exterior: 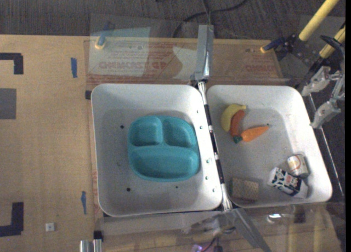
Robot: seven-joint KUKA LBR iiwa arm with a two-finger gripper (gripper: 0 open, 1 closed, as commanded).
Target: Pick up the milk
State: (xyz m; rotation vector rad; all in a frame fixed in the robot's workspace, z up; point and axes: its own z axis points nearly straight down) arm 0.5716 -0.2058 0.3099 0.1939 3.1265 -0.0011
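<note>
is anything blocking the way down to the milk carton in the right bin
Nothing lies on top of the milk carton. A small can crowds its far side, and the right bin's wall runs close beside it, so a hand has little room on those two sides.

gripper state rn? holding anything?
End effector: at the right rim of the right bin, open or shut cannot be told. Holding nothing; the milk lies in that bin's near right corner.
</note>
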